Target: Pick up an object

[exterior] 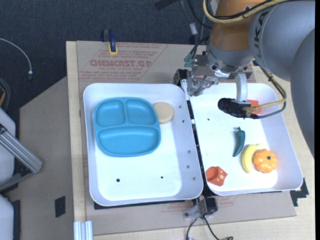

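objects for picking, six in all, lie loose in two shallow white bins set side by side on the bench.

right white bin, four items:
- dark green curved toy chilli pepper: middle of the bin, lying lengthwise toward the near rim, well below the hand.
- yellow toy banana: just beside the chilli's lower tip, touching the pumpkin.
- small orange toy pumpkin: against the banana's right side, toward the bin's right wall; farthest from the hand along with the red piece.
- red faceted toy piece: near the front left corner of this bin, close to the divide; its kind cannot be told.

left white bin, two items:
- light blue three-compartment plastic plate: far left part of the bin.
- pale beige round disc: touching the plate's right rim at its far end; nearest item to the hand, off to its lower left.

hand: at the far end of the seam where the two bins meet, over their rims, apart from every item listed. grasp state: cannot tell.

grey arm with orange band: enters from the upper right.

brown cardboard sheet with red lettering: under both bins; blue clamp at its far edge.
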`<state>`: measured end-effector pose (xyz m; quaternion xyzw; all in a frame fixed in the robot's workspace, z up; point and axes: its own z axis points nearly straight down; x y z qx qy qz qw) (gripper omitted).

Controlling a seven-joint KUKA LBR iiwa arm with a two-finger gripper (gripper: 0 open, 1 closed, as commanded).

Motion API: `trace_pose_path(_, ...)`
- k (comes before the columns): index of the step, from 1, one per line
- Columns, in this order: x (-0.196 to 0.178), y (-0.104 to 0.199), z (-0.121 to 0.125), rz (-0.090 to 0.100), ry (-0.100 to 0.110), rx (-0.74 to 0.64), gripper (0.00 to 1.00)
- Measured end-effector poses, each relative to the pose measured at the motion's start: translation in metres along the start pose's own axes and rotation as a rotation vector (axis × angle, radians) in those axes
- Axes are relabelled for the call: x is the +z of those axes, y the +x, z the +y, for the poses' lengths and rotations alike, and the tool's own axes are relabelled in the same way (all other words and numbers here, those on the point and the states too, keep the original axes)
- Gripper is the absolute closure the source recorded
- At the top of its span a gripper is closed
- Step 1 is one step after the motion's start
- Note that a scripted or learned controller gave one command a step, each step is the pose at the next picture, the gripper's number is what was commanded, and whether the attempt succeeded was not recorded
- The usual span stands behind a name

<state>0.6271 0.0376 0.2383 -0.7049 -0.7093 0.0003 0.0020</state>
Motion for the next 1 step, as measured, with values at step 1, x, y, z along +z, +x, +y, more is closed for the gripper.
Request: trace_pose_path(1, -0.0021, 0.0471, 0.0082, -0.001, -0.006, 0.001, 1.00)
